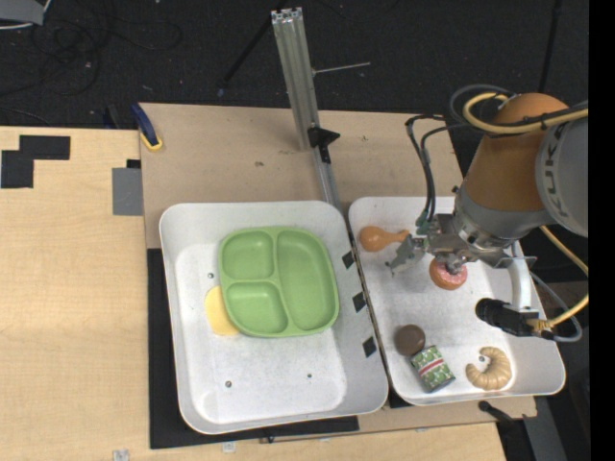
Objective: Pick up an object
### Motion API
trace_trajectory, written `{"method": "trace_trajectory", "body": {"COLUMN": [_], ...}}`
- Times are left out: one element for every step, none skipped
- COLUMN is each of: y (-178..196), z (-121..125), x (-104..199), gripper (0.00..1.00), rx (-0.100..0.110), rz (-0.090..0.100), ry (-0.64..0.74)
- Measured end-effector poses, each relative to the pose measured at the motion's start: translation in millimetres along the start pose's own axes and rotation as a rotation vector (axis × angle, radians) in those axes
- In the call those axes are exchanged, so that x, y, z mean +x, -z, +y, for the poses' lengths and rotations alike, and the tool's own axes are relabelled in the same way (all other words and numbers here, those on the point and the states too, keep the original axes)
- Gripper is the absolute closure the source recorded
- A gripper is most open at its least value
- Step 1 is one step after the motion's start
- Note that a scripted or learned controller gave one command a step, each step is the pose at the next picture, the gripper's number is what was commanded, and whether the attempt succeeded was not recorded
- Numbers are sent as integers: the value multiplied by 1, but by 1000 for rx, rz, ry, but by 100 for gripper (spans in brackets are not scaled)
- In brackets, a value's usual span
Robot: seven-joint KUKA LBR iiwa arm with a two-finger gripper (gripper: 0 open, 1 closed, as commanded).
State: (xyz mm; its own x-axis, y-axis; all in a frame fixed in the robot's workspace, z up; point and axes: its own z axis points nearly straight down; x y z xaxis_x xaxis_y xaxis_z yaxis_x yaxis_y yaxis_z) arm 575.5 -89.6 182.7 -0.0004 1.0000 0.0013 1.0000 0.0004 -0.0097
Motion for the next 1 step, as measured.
{"method": "trace_trajectory", "body": {"y": [-62], "z": [-2], "x": [8], "gripper": [0], "rx": [0], "rz": [1], "ry": [0]}}
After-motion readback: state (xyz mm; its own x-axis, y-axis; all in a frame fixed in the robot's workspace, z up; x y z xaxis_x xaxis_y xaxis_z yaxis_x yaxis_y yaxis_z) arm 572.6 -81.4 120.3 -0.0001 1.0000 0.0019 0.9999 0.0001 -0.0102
